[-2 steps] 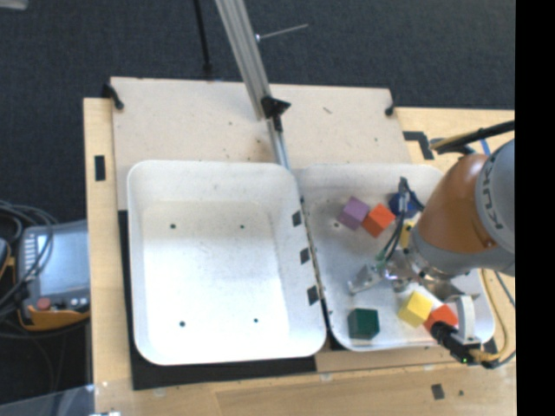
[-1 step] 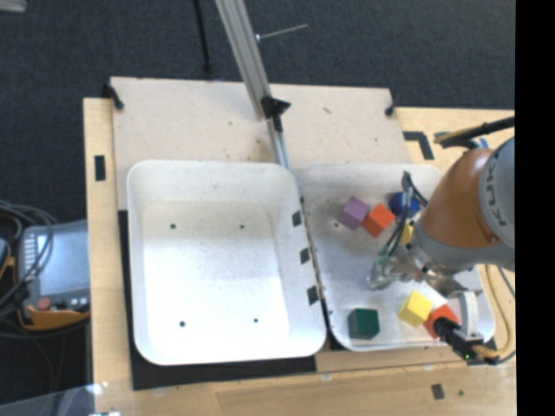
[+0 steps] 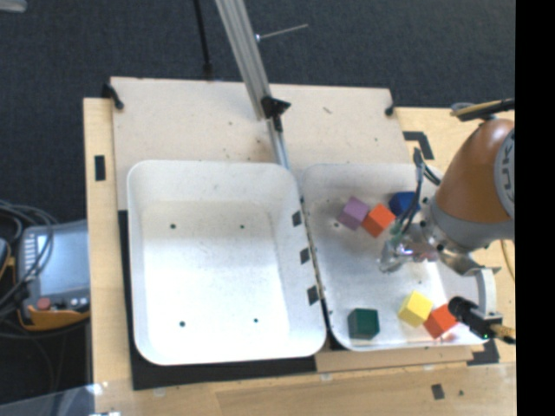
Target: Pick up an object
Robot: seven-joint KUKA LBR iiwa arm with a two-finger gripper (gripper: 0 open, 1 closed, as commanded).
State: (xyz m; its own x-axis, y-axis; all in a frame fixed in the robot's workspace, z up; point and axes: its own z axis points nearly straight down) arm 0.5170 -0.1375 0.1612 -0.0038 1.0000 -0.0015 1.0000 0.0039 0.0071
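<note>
1. My grey arm with its orange band reaches in from the right over the right-hand shallow white plastic bin, my hand low above the bin floor near its middle.
2. Whether my hand is spread or pressed together I cannot tell; the metal parts blur against the white floor, and nothing can be seen between them.
3. A small purple block and a small orange block lie touching each other just up and left of my hand, apart from it.
4. A blue object sits just behind the orange block, partly hidden by my wrist, so its shape is unclear.
5. A small yellow block and a small red-orange block lie side by side near the bin's lower right corner, below my hand.
6. A dark green cube rests near the bin's front wall, left of the yellow block and well apart from my hand.
7. The left-hand shallow white plastic bin stands just beside the right one on the pale wooden tabletop.
8. A slanted aluminium rail rises from the tabletop behind the two bins.
</note>
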